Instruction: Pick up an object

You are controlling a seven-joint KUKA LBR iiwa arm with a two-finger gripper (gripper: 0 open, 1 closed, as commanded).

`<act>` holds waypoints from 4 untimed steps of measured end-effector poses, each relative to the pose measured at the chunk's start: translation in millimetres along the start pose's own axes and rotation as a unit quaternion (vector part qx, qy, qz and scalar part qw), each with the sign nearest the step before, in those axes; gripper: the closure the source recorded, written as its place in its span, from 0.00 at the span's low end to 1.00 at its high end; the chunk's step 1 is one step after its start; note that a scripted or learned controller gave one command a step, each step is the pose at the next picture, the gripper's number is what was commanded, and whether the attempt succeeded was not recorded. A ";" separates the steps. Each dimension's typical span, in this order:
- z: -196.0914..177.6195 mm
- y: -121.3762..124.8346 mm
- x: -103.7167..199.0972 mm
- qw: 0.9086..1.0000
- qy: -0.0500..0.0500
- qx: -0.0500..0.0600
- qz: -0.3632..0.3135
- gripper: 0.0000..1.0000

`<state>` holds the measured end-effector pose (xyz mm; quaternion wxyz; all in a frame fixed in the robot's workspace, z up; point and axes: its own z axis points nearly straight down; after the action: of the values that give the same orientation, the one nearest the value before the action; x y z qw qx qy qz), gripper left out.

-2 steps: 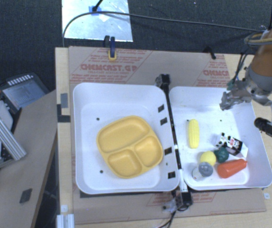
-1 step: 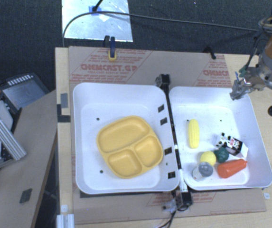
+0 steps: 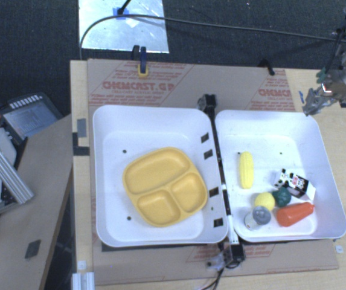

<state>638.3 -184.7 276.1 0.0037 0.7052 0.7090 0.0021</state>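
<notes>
While my gripper (image 3: 313,103) hangs at the right bin's (image 3: 323,147) far-right rim, corn (image 3: 246,169) lies near-left, long axis near-far; finger state unreadable.

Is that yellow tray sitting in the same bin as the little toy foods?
No, the yellow tray lies in the left bin, while the toy foods sit in the right bin.
</notes>
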 end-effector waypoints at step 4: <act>21.1 -70.6 201.4 1.000 0.002 0.004 -0.002 1.00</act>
<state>566.8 16.3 254.0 -0.0006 0.7039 0.7103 0.0006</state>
